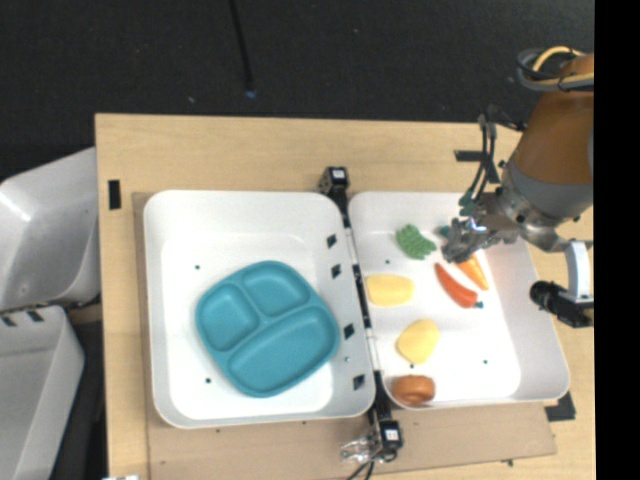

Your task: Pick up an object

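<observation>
Six toy foods are lying in the right bin [540, 368]: a green leafy piece [413, 240] far-left, a red pepper [456, 285] and an orange carrot [475, 269] side by side near the middle, two yellow pieces, one [389, 289] by the divider and one [418, 340] nearer, and a brown-orange item [412, 389] at the near-left corner. The left bin [160, 368] is holding a blue divided plate [266, 326].

The hand [462, 241] is being held low over the far part of the right bin, approx. above the far ends of carrot and pepper, w/ the green piece just to its left. Whether its tips are apart or together cannot be told; they are lost against the dark wrist hardware. Nothing is seen clamped.

The step is judged to be the descent onto a target, prob. carrot or pepper. Since the two are lying touching or nearly so, one should be picked out, not both; the tips are best set across the narrow width, square to its long axis, near mid-length. The closing should be done only once the bin floor is nearly met, then a straight lift.
</observation>
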